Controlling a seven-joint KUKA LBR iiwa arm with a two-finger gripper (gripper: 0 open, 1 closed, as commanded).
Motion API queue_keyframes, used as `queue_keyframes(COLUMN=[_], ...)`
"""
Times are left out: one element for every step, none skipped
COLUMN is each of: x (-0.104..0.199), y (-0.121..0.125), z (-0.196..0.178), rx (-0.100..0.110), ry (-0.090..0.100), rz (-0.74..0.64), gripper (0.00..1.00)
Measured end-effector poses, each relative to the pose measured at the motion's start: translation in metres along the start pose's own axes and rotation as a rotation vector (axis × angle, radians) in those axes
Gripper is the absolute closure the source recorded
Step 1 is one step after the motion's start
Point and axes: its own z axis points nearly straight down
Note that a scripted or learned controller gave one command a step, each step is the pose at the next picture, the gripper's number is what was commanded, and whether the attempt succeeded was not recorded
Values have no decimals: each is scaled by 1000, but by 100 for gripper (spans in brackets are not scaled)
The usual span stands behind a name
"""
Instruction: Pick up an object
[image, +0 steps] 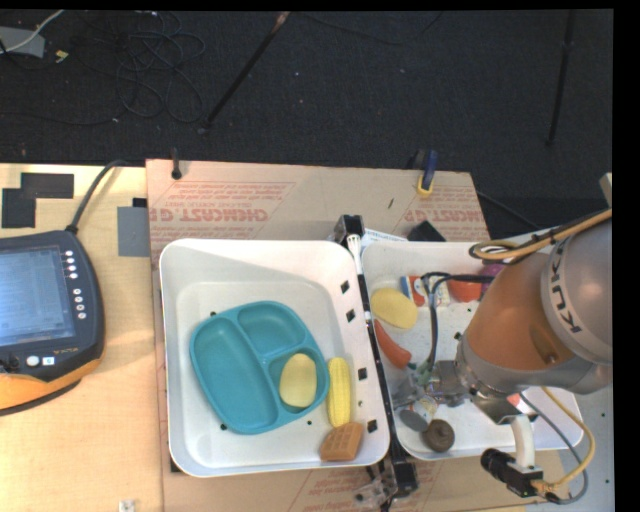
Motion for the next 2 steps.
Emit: queue_keyframes(x=[-45, -37], y=[76, -1], z=[-2, -1], rx=[-9, 0], ry=[-4, 1], rz=[-4, 0], gripper=[0, 0])
